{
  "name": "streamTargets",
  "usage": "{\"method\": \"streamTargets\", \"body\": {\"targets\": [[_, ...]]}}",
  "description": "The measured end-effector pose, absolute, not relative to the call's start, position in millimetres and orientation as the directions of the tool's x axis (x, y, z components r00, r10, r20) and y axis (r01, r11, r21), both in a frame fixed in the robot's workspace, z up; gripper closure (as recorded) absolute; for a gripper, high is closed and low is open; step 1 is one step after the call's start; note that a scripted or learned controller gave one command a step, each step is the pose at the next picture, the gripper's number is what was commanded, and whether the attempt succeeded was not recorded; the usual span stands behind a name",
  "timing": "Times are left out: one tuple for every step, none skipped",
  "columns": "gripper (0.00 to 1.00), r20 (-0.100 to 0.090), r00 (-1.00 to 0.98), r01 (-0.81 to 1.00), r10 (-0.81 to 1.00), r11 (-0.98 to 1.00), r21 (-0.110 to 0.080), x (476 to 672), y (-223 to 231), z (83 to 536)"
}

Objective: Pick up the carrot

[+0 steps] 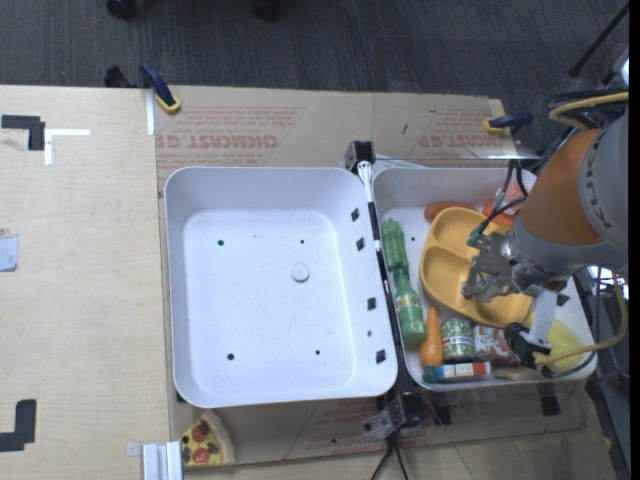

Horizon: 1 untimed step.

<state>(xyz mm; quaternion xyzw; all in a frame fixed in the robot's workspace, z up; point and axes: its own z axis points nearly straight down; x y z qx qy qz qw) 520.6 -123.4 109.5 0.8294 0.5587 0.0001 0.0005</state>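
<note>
The carrot (431,338) is a small orange piece lying near the front of the right bin (452,180), between a green bottle (401,283) and a green-labelled can (457,338). My gripper (482,280) hangs over the yellow divided dish (450,258), to the right of the carrot and a little behind it, apart from it. The arm's wrist hides the dish's right part.
The left bin (190,268) holds one small white disc (300,274). In the right bin, a flat red package (468,370) lies along the front wall, a yellow object (566,343) lies at the right, and an orange item (437,211) sits behind the dish.
</note>
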Motion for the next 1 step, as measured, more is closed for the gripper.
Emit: {"method": "streamTargets", "body": {"targets": [[0.00, 0.000, 0.376, 0.926, 0.926, -0.376, 0.002, 520.7, -123.7, 109.9]]}}
